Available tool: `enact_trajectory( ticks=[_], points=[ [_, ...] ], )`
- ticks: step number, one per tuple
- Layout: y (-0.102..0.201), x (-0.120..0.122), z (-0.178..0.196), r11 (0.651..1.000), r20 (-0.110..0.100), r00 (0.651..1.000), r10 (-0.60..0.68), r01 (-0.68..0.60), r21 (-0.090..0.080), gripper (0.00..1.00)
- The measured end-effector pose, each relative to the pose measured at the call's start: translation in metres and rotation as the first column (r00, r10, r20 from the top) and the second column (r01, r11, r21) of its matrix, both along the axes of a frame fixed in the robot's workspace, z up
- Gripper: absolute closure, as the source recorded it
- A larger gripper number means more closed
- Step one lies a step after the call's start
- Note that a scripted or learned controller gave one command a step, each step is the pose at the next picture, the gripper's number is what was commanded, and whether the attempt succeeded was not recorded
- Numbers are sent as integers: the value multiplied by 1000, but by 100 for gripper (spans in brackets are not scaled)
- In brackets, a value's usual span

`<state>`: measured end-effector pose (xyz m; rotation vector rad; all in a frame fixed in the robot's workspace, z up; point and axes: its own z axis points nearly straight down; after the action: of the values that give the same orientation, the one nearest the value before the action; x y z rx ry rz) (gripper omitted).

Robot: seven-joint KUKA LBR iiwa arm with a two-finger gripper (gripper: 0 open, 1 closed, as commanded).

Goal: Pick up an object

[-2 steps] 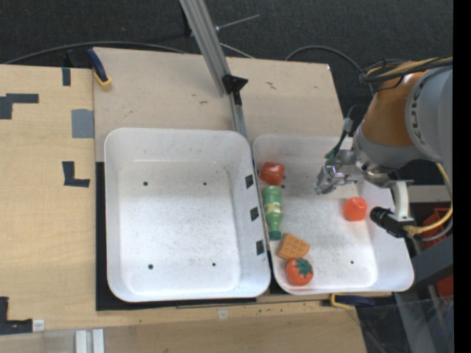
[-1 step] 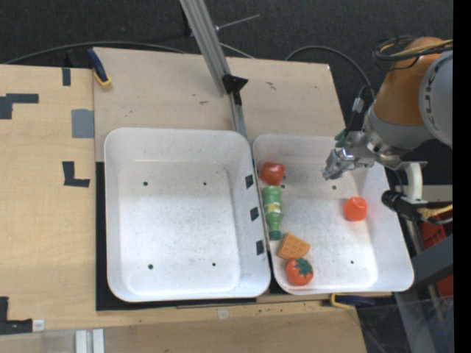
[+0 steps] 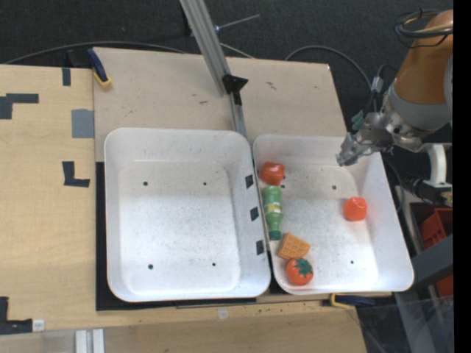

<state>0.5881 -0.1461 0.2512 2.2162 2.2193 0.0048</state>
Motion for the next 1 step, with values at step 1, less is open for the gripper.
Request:
enact_trajectory(
  ticks=[1],
  points=[
    [58,7,3,1000,-7,1000,6,-6,4,100]
  ],
)
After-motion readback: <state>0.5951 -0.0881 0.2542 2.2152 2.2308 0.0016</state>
